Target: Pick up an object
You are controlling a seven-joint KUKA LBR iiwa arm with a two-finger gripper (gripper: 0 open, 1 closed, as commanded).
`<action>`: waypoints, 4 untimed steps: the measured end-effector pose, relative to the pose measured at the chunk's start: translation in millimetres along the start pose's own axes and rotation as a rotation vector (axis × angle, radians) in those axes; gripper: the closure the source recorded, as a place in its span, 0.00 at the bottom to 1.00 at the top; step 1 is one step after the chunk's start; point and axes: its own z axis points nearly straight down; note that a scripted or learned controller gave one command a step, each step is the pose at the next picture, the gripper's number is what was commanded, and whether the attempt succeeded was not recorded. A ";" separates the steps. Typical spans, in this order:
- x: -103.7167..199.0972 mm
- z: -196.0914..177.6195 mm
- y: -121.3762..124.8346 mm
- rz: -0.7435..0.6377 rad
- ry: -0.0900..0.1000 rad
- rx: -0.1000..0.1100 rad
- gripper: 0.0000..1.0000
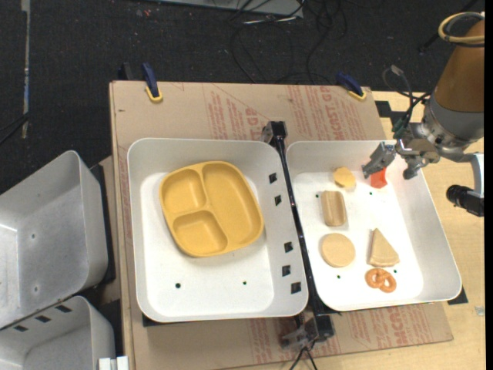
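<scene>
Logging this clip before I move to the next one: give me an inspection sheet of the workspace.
Surface: left bin and right bin side by side on a cardboard sheet.
Job's things: in the right bin, yellow disc, red piece, tan block, round cookie, wedge, pretzel.
Clutter: yellow divided tray in the left bin.
Grippers: gripper over the right bin's far edge, open, red piece between and below its fingers, not visibly clamped.
Cables: cables on the dark floor.
Surroundings: spare bins at left.

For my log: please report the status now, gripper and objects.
Gripper open, over right bin far edge. Small red piece just below, not held. Nothing blocking.
</scene>
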 end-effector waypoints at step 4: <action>-0.8 131.0 -1.5 -0.001 -0.002 -0.011 0.00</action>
